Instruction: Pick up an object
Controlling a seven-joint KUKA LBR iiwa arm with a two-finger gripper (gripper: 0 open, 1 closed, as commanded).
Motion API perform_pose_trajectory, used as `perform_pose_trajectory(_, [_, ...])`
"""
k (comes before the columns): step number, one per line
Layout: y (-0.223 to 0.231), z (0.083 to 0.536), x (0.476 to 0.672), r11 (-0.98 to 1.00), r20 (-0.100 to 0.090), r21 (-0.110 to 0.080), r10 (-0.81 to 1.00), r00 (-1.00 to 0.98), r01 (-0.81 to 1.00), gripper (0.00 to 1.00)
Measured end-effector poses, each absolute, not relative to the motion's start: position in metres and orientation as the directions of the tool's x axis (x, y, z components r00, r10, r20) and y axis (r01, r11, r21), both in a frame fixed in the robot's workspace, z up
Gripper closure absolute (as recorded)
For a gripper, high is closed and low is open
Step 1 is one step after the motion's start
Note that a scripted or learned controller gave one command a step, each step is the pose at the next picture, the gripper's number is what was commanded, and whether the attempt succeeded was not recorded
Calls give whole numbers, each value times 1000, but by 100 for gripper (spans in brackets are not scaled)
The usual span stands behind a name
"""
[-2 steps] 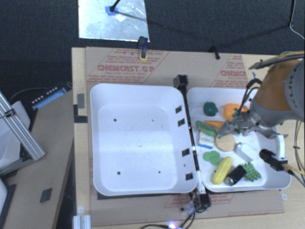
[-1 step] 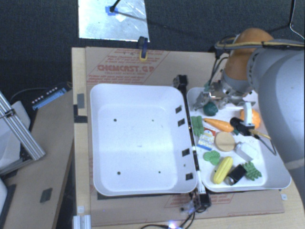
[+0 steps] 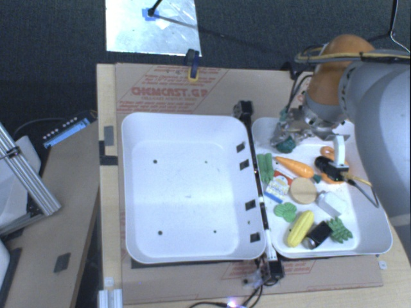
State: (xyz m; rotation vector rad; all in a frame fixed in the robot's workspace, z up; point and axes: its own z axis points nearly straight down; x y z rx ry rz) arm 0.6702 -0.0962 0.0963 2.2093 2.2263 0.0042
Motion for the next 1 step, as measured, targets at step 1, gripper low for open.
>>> perform_pose_trajectory(1, [1,190,660,10,2,6,1000,-10,1000,100])
